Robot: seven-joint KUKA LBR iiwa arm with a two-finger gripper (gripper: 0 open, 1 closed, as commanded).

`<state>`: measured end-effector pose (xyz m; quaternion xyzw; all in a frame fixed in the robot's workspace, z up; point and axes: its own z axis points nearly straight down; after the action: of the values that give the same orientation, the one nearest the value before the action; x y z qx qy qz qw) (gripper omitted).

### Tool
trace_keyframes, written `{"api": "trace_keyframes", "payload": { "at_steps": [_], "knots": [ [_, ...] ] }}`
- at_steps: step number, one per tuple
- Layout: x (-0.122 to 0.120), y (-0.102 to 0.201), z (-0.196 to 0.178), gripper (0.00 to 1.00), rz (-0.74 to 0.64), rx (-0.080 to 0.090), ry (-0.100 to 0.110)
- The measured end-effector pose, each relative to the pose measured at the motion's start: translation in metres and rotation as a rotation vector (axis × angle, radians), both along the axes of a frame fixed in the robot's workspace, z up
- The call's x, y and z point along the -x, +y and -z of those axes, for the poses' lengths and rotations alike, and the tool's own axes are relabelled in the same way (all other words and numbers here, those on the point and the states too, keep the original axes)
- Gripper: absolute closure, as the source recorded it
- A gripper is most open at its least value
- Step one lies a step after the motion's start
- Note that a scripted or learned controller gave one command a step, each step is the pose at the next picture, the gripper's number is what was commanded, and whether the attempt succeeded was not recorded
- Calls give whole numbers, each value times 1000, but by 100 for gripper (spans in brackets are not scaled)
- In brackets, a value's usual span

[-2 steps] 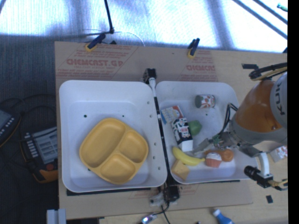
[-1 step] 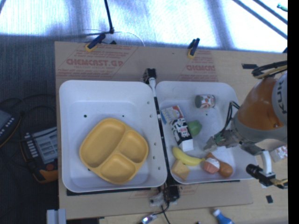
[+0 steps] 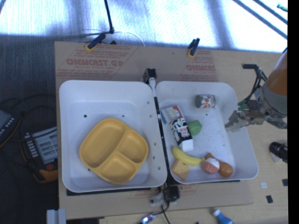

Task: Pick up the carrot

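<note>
Left bin (image 3: 70, 97): you have a yellow divided plate (image 3: 114, 149) lying flat, nothing else of note. Right bin (image 3: 229, 92): a small carton (image 3: 171, 112) and a milk carton (image 3: 181, 133) near the dividing wall, a green item (image 3: 195, 127) beside them, a can (image 3: 205, 101) at the far side, a banana (image 3: 186, 157) and a tan block (image 3: 180, 169) at the near side. What appears to be the carrot (image 3: 225, 169), orange, lies at the near right corner, touching a red-and-white item (image 3: 211, 164). The hand (image 3: 235, 123) sits over the right rim, well apart from the carrot; you cannot tell whether it is apart or together. Risk: a descent beside the bin wall may strike the rim, or the hand may close on the neighbouring item instead.
</note>
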<state>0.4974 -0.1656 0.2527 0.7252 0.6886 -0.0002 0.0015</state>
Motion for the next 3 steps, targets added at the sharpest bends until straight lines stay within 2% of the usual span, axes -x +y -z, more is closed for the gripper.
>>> {"api": "trace_keyframes", "payload": {
  "at_steps": [1,2,3],
  "knots": [
    [-8,18,152,100,144,-3,4],
    [14,56,137,100,265,-4,5],
    [14,57,19,100,683,-1,2]
  ]
}}
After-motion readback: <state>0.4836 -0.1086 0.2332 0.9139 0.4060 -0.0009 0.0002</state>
